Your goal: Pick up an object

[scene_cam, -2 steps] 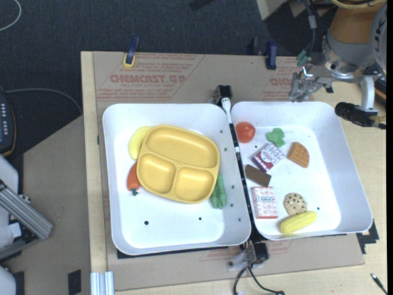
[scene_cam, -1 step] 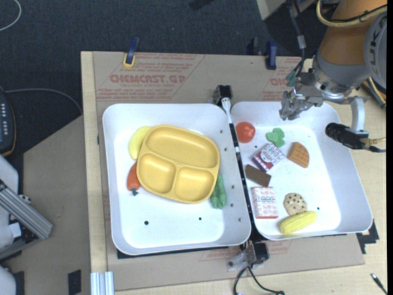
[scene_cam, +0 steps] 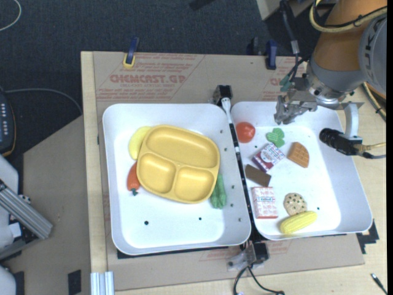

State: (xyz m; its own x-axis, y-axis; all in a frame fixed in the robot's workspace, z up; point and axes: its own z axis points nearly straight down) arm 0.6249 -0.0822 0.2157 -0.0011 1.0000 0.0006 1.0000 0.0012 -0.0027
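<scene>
Camera view looks down on two white bins set side by side on a brown board. At the upper right the grey arm with its orange band (scene_cam: 350, 17) reaches in, and its gripper (scene_cam: 286, 116) hangs over the back of the right bin (scene_cam: 350, 195), above the small green piece (scene_cam: 276, 136) and to the right of the red tomato (scene_cam: 245, 131). Whether its tips are apart or together cannot be told at this slant; nothing shows between them. Below it in the right bin lie a red-and-white packet (scene_cam: 269, 157), a brown toast-like slice (scene_cam: 299, 155), a dark brown bar (scene_cam: 258, 176), a flat red-and-white box (scene_cam: 264, 202), a chip cookie (scene_cam: 295, 203) and a yellow corn cob (scene_cam: 298, 222) near the front wall. The left bin (scene_cam: 159, 229) carries a yellow divided tray (scene_cam: 178, 163), tilted a little, with a yellow fruit (scene_cam: 136, 142) at its upper left edge, an orange-red carrot (scene_cam: 132, 179) at its left side, and a green leafy piece (scene_cam: 218, 194) at its right corner by the wall between the bins.
</scene>
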